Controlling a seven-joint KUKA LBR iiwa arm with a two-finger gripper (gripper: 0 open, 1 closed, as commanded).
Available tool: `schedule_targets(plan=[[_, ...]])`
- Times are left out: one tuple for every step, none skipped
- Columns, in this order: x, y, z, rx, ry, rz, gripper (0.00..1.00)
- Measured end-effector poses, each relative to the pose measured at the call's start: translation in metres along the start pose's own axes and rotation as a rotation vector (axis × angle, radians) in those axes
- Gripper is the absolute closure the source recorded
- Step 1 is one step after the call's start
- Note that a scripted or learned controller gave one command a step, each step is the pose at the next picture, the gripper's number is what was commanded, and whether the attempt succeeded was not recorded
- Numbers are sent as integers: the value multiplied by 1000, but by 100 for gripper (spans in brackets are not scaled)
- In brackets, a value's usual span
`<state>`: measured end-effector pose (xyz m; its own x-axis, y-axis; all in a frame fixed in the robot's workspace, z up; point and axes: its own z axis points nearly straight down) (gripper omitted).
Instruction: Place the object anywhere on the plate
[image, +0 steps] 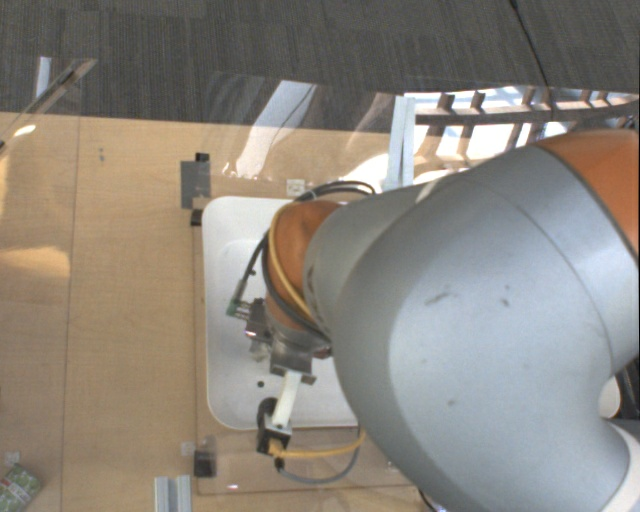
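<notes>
Grey arm (480, 330) across white bin (224, 300), pincer (287, 352) over its floor

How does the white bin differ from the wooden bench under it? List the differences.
Colour: the white bin is plain white; the wooden bench is tan with grain. Shape: the bin has rounded corners and a shallow rim; the bench is flat. Cover: the grey arm hides much of the bin; the bench's left side lies open. Both are pale and level.
</notes>
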<state>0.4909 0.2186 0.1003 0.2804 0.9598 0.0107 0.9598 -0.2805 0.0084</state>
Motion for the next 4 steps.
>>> schedule_targets(plan=[[1, 1, -10, 0, 2, -4, 100], [14, -5, 10, -2, -5, 265, 100], [16, -4, 0, -2, -4, 257, 100], [17, -4, -10, -2, -3, 249, 100]])
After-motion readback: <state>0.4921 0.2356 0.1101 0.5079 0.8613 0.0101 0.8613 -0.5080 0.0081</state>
